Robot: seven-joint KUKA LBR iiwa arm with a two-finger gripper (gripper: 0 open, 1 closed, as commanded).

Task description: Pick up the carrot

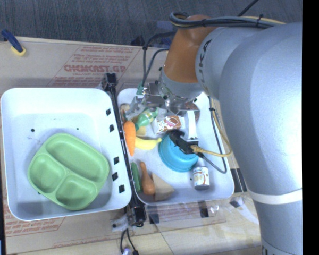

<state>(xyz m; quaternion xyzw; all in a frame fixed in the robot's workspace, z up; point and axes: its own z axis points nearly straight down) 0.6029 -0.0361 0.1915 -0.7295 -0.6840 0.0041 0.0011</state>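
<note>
Grey arm (255,89) hides the claw's state, cannot tell; carrot (129,136) lies visible.

One fixed overhead camera looks slantwise down on both bins (10,142).

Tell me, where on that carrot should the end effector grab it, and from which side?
Probably mid-length on the carrot, coming straight down from above. It lies flat and lengthwise along the right bin's left wall, with the banana against its other side, so the fingers would best close across its narrow width.
</note>
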